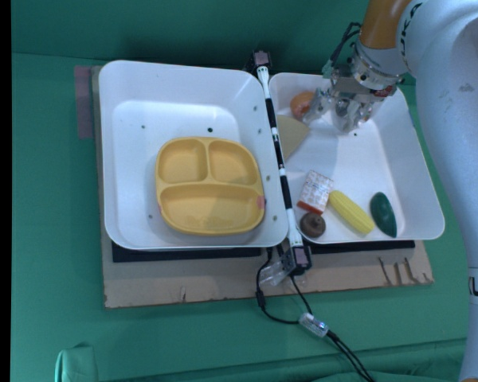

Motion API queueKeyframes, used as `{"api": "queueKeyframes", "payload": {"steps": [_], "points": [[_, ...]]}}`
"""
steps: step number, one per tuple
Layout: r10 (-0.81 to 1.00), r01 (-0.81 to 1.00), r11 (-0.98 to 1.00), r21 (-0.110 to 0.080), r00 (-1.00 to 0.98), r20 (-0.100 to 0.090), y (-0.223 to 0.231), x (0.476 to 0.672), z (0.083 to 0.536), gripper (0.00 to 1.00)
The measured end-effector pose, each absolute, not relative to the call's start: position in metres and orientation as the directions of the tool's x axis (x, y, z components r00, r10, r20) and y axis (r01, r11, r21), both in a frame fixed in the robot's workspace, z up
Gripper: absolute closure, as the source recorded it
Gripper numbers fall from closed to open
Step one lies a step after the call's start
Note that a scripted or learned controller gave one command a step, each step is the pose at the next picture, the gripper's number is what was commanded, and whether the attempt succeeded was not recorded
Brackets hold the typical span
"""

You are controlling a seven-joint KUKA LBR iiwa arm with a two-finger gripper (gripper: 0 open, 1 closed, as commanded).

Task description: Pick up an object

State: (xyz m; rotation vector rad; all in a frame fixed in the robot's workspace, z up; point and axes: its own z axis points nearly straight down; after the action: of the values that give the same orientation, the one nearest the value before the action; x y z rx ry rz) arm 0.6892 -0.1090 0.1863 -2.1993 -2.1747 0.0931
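Orange ball (303, 103) just left of jaws (339, 116), jaws spread, gripping nothing

Grey arm (450, 62) reaching in from the right, orange-banded wrist angled down, hand (342, 114) low

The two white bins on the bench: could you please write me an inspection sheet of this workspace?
Surface: left white bin and right white bin side by side on a cardboard sheet.
Job's things: in the right bin, orange round object, yellow corn cob, dark green oval piece, red-and-white packet, brown round piece, beige wedge.
Clutter: yellow divided plastic plate in the left bin.
Grippers: gripper low over the right bin's far end, beside the orange object.
Cables: black cable trailing off the front edge.
Surroundings: green cloth.
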Motion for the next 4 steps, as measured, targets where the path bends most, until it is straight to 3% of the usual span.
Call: {"api": "queueKeyframes", "payload": {"steps": [4], "points": [[1.000, 0.997, -0.013, -0.075, 0.012, -0.012, -0.1083, 0.6891, 0.1862, 0.00]]}}
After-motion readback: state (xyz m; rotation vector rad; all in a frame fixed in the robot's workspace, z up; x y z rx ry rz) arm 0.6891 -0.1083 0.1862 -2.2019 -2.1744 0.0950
